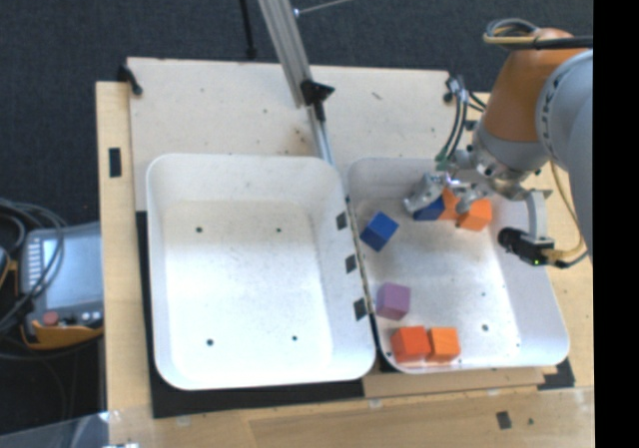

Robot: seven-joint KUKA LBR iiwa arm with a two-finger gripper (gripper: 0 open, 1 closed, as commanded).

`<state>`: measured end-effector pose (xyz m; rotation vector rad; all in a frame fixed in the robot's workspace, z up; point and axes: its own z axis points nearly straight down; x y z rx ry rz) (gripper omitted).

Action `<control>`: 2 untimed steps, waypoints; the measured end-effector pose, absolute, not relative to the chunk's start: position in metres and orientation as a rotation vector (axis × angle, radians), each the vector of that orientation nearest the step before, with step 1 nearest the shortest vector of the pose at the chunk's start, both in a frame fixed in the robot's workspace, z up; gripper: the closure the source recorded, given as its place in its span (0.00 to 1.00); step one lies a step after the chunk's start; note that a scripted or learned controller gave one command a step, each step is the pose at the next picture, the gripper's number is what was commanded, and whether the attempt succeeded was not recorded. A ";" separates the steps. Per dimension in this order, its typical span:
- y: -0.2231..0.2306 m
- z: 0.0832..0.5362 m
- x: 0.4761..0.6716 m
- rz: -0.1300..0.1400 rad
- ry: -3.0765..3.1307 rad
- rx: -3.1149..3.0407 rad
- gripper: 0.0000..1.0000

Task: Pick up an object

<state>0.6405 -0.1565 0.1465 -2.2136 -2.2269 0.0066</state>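
Grey arm [559, 107] bent low — jaws over right bin [519, 321].

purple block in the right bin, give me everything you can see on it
The small pale purple cube-shaped block looks matte and solid, possibly foam or painted wood. It rests flat on the floor of the shallow white right-hand bin, close to that bin's left wall, with its lighter top face up and a darker side face toward the camera. It stands alone: the two orange blocks lie just below it in the view, apart from it, and the small blue cube sits further up.
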 end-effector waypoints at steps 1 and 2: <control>-0.160 0.128 0.647 -0.018 -2.241 -2.237 0.00; -0.160 0.139 0.649 -0.022 -2.245 -2.238 1.00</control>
